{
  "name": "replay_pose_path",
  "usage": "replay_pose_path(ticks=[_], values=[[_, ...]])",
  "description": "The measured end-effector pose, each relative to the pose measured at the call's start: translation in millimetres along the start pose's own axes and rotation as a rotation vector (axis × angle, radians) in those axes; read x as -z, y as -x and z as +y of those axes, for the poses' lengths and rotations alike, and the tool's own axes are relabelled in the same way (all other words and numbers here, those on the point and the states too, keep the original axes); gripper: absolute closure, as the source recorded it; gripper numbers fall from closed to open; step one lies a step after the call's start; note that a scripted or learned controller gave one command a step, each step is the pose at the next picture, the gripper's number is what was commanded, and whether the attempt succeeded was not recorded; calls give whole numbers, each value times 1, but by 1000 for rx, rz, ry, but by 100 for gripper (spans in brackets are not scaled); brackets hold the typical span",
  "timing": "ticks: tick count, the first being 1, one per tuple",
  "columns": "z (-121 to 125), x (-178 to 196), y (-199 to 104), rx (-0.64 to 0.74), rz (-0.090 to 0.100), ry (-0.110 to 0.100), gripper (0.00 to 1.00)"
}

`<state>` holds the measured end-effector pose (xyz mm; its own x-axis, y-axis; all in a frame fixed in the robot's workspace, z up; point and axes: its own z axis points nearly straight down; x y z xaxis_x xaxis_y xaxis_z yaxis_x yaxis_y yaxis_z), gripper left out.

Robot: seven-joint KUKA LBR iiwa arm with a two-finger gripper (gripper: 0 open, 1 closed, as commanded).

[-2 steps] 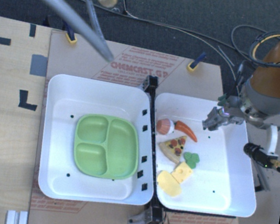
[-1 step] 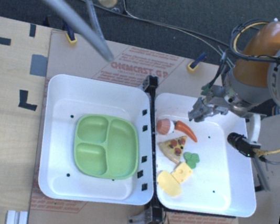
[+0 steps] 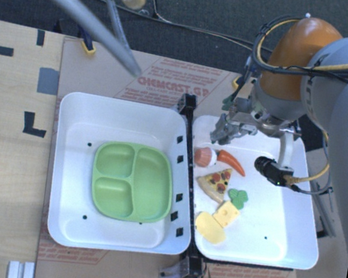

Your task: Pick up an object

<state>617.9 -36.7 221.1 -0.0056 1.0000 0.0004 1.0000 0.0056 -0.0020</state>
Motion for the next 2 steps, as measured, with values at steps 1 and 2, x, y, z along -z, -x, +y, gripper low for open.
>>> replay_pose_path(ticks=[1,2], values=[[11,-11,-53,0,0,0,100],[24,4,-109,1,1,2,100]])
